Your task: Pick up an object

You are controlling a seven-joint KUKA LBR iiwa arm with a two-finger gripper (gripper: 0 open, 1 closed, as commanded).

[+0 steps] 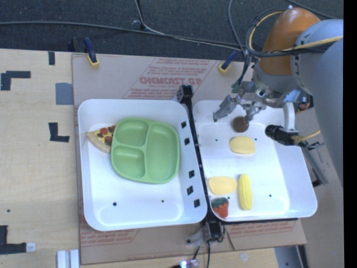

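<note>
Brown and round, a small ball (pixel 240 124) sits at the back of your right bin (pixel 290 200), just under the gripper (pixel 237 109). You can see its fingers spread and holding nothing. Nearer you lie a pale bun (pixel 242 145), a corn cob (pixel 245 191) and a strawberry (pixel 221 206).

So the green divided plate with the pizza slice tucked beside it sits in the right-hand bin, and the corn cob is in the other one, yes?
Not quite. The camera view shows the green divided plate in the left bin, with the pizza slice tucked at its left edge. The corn cob is indeed in the other bin, the right one.
</note>
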